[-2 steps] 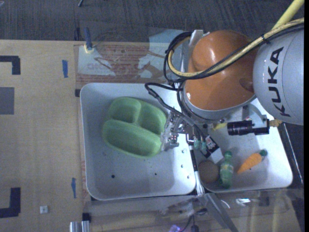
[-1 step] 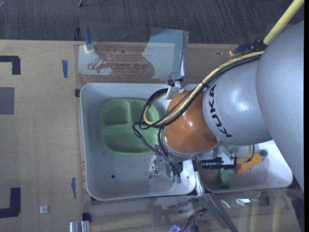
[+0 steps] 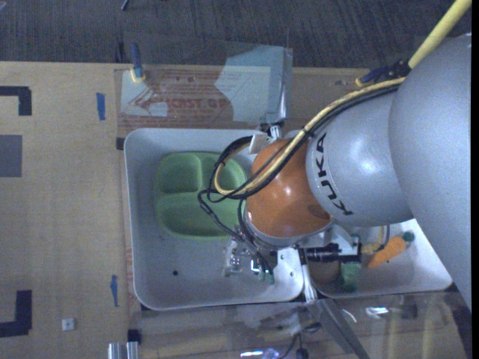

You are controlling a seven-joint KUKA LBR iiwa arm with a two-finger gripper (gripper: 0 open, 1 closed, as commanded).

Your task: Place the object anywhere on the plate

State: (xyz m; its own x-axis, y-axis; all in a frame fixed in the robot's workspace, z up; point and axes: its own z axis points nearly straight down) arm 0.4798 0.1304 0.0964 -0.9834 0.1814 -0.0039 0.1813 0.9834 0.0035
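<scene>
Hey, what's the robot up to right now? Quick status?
Gripper low over left white bin, grip unclear. Green divided plate partly under arm. Orange toy carrot in right bin.

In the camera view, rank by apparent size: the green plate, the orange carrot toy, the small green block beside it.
1. Green divided plastic plate, partly hidden by the arm.
2. Orange carrot toy.
3. Small green block.
All sit in the bins at similar depth, so the order looks reliable.

Below me, a pale wooden worktop [image 3: 60, 200] with black corner marks [image 3: 19, 99] and blue tape bits [image 3: 100, 105]; dark carpet floor [image 3: 224, 13] beyond.
</scene>
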